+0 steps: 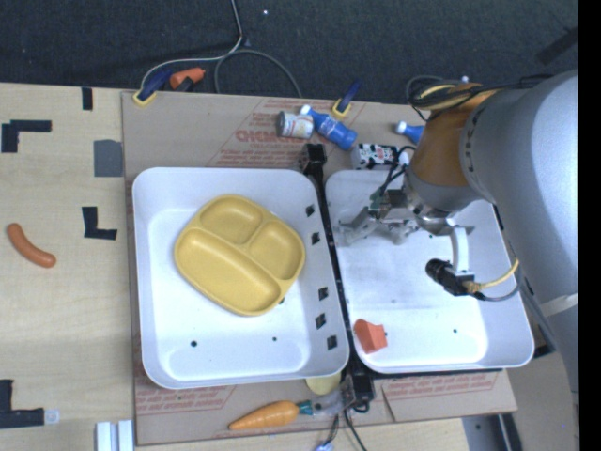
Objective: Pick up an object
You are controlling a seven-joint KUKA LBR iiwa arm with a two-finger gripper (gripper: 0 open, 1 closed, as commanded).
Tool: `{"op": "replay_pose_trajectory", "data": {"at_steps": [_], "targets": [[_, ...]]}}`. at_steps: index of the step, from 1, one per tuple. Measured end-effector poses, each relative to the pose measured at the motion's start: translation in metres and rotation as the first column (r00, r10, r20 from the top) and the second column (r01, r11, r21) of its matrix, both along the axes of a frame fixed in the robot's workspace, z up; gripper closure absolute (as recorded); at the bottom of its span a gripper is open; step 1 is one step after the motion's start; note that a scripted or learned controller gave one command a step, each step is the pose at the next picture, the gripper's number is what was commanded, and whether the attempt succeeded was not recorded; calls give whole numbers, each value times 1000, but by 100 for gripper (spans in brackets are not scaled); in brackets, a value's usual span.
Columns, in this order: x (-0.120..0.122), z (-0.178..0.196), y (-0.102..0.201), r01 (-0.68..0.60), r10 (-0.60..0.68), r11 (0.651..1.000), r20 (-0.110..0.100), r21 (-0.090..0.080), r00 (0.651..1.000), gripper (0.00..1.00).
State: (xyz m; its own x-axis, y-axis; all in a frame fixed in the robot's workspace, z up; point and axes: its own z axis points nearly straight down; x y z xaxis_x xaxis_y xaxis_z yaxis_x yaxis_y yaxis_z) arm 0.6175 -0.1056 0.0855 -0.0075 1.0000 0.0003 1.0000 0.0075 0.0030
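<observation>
Though near rim, orange block unobstructed

Bins: 2 white plastic-looking bins, left bin and right bin, smooth with a soft sheen.
Yellow tray: plastic, smooth, faintly glossy.
Orange block: matt, plastic-looking.
Base sheet: brown cardboard, matt, printed in red.
Bench: pale wood-grain surface, matt, with black tape marks.
Arm: grey casing, smooth, satin; orange band glossy.
Carrot: orange, smooth, plastic-looking.
Background floor: dark, rough, carpet-like.
</observation>
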Motion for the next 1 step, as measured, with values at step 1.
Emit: {"op": "replay_pose_trajectory", "data": {"at_steps": [1], "targets": [[2, 1, 11, 6, -6, 1000, 1, -4, 1000, 0]]}}
